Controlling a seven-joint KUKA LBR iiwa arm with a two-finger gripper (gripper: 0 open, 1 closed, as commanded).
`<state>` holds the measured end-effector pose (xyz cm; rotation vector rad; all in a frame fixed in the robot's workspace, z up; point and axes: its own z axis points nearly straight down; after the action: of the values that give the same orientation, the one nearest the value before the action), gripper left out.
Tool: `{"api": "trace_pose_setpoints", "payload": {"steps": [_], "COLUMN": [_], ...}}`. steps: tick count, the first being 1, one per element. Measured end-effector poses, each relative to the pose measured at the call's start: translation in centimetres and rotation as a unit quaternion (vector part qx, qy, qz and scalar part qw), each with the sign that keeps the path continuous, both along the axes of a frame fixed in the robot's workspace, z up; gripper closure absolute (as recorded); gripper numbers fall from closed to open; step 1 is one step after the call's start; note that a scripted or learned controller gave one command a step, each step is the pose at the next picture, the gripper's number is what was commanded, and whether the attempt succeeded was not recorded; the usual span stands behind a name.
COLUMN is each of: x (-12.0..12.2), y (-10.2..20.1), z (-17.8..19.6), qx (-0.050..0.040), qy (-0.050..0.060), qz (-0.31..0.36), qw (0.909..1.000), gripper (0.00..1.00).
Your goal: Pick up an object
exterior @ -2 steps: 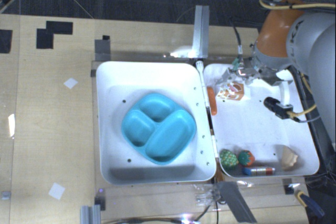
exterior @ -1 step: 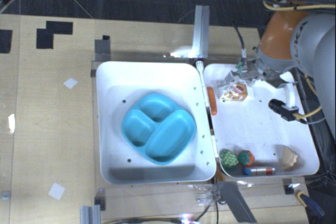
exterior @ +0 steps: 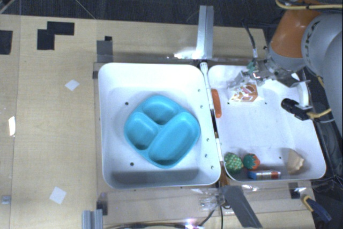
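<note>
Crinkled snack packet [exterior: 243,90] lay in the right bin's [exterior: 268,126] far corner. Gripper [exterior: 255,73] sat just beside it, at its upper edge (grip state impossible to tell). Nothing visibly lifted; the pick looked undone. Blue divided tray [exterior: 161,130] lay left of the packet.

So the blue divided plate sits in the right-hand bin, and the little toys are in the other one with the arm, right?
Not quite. The camera view shows the blue divided plate in the left bin, not the right. The rest holds: the small toys, such as the green ball, lie in the right bin, where the arm's gripper reaches in.
</note>
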<state>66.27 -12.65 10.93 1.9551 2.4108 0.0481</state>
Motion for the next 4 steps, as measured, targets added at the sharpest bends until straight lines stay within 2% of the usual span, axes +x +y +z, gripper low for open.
{"api": "trace_pose_setpoints", "payload": {"steps": [1, 2, 3, 4], "x": [1.2, 1.8, 1.7, 0.4], "y": [-0.3, -2.0, -2.0, -2.4], "z": [1.1, 0.3, 0.2, 0.1], "qx": [-0.0029, 0.0044, 0.0038, -0.0015], "qy": [0.013, 0.014, 0.014, 0.001], "qz": [0.036, 0.067, 0.067, 0.091], "qw": [0.9992, 0.9976, 0.9977, 0.9959], "gripper": [0.0, 0.0, 0.0, 0.0]}}
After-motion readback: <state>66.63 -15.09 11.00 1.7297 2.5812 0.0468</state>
